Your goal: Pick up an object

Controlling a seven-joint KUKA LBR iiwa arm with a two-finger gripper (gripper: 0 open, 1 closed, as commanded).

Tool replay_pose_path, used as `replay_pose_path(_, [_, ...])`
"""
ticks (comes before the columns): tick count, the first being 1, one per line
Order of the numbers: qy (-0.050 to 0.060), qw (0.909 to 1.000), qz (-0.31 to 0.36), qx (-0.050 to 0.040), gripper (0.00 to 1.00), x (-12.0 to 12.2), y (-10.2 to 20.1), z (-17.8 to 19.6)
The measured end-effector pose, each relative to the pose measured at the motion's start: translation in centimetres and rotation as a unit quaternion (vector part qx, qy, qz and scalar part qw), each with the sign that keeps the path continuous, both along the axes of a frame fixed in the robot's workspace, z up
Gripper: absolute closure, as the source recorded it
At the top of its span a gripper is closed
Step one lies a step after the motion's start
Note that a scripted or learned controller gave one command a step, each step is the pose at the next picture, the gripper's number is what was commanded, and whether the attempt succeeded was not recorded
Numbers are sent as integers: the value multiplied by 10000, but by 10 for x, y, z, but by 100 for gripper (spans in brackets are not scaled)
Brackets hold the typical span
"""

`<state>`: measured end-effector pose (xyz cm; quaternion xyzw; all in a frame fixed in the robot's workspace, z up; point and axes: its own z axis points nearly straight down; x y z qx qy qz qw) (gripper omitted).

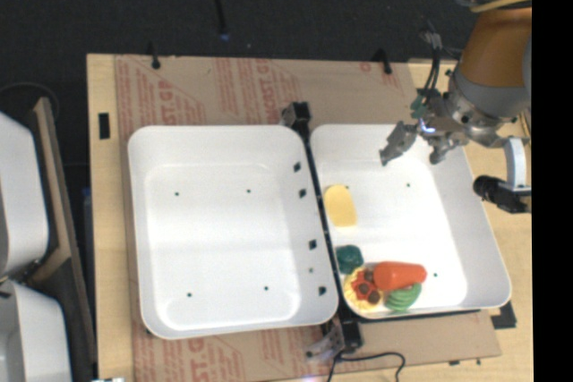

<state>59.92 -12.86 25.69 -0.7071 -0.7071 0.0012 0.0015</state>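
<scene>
- Above the right bin (466,228), near its far edge, the gripper (414,143) hangs with jaws apart and nothing between them.
- Step in hand, as judged: choose one object and descend squarely over it; the lone yellow piece (340,206) by the bin's left wall offers clearer access.
- Clustered at the near left corner: a green piece (347,258), an orange carrot-like toy (398,274) and a red item (364,284), all well apart from the jaws.

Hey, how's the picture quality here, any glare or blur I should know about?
Camera view: soft overall, the cluttered toys in the right white bin blending together; the left white bin is bright and nearly washed out; the grey two-finger gripper looks slightly smeared; the surroundings beyond the bench are dark.
</scene>
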Motion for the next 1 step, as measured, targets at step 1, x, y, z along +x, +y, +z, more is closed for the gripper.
replay_pose_path(1, [16,10000,14,4,0,-67,56,-37])
